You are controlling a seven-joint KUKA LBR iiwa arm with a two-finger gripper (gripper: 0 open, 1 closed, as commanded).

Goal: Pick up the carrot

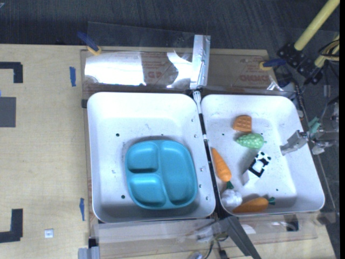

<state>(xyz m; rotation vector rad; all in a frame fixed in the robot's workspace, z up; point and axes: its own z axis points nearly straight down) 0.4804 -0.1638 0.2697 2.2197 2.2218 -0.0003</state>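
On the wooden counter, left white bin holding a blue divided tray, right white bin beside it, one carrot just right of the tray, another carrot perhaps, lower right, claw far right, grip state impossible to tell.

carrot open above, bin wall tight alongside, white lump below
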